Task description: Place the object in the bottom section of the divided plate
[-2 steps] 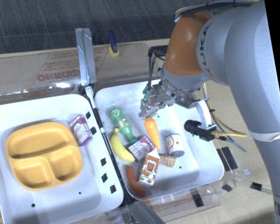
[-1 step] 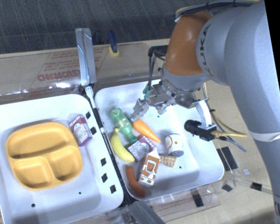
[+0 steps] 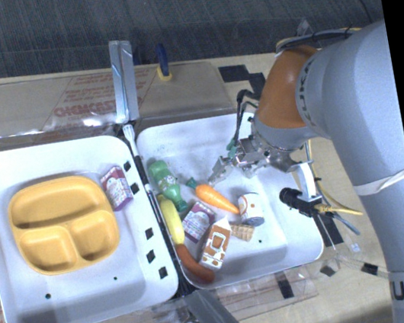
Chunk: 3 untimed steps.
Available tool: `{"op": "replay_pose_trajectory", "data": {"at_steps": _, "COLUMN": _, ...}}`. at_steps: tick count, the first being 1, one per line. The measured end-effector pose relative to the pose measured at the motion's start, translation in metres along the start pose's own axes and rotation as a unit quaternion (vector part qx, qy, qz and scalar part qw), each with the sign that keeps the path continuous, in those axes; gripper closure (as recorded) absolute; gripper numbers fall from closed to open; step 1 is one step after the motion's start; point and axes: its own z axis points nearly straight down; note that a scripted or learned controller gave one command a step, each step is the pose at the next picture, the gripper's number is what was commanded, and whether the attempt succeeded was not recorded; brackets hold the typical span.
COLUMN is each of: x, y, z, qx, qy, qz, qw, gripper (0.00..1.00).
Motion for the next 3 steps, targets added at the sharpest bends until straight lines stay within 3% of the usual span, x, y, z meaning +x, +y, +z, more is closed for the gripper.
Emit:
{"op": "replay_pose_trajectory", "data": {"at_steps": 1, "x": 0.063, "y": -0.030, "z": -0.007, "qx": 0.000, "qy": 0.000, "qz": -0.067, "qw": 0.9977, "gripper": 0.00}}
{"op": "replay_pose_trajectory", "data": {"at_steps": 2, "x": 0.141, "y": 0.011, "z": -0.101, "qx": -0.001, "qy": 0.000, "qz": -0.147, "qw": 0.9891, "gripper": 0.00}}
{"op": "replay_pose_trajectory", "data": {"at_steps": 3, "x": 0.141, "y": 0.011, "z": -0.110, "qx": 0.000, "qy": 0.000, "qz": -0.149, "qw": 0.9889, "gripper": 1.00}}
